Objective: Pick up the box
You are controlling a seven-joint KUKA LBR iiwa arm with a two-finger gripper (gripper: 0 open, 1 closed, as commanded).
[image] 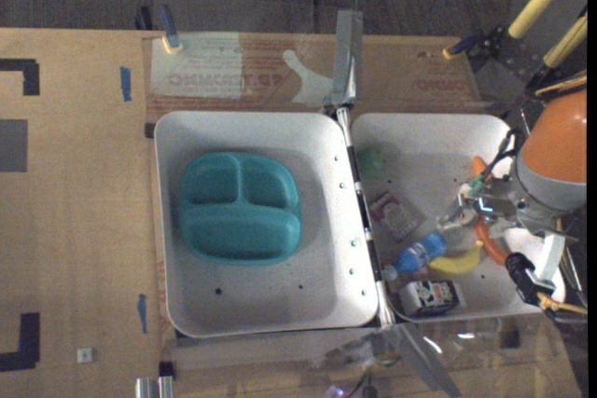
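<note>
Camera view: the left bin (177,294) bears a teal divided tray (241,207); the right bin (410,130) bears the clutter. The arm (558,154) hangs at that bin's right side, gripper (469,205) low, whether parted or closed I cannot tell. The box (431,295) lies at the near edge, probably light, stiff card; take its long sides. A banana (457,262) and blue bottle (418,253) crowd just beyond.
</note>
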